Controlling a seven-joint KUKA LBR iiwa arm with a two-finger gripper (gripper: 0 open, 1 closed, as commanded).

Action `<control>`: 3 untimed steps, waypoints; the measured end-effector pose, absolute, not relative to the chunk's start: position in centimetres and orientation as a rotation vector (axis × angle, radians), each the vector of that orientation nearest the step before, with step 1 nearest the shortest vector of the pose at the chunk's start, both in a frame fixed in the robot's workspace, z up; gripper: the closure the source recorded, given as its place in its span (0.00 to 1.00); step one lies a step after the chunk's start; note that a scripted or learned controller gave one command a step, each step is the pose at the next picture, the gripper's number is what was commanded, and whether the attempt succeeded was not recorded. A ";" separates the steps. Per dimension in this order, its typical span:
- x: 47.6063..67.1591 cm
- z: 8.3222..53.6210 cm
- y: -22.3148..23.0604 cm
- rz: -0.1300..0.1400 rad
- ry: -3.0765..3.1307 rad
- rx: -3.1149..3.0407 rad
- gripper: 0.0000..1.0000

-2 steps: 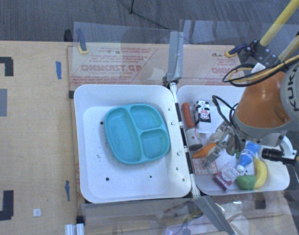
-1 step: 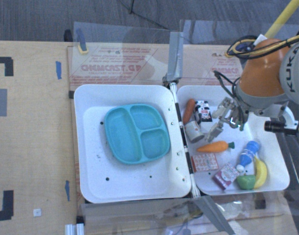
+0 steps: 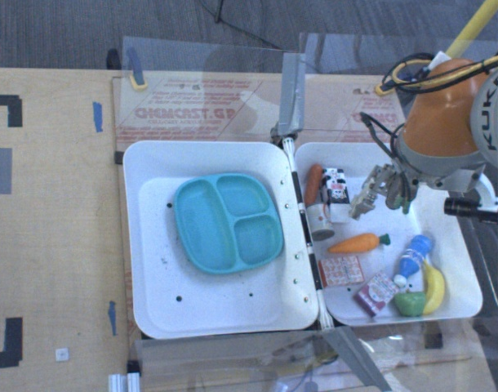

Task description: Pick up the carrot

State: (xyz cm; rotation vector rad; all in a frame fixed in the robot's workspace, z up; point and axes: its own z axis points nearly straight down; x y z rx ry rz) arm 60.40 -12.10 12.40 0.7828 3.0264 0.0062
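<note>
The tapered orange carrot (image 3: 360, 243) lies flat in the right bin (image 3: 465, 296), green stem rightward. The metal hand (image 3: 385, 193) hangs above it, fingers spread, gripping nothing.

Even, bright overhead light — soft shadows, slight overall blur.

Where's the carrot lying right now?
The carrot lies in the right bin, just above a flat red packet and below the gripper.

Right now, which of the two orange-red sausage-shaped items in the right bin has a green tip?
The carrot, lying crosswise mid-bin with a green stem end. The other, the redder hot dog, stands lengthwise by the divider.
</note>
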 end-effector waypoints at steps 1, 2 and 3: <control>60.4 12.4 -12.1 0.007 3.027 0.783 0.00; 55.2 8.9 -13.4 0.001 3.073 0.586 0.00; 54.4 23.7 -13.1 0.000 3.099 0.462 0.00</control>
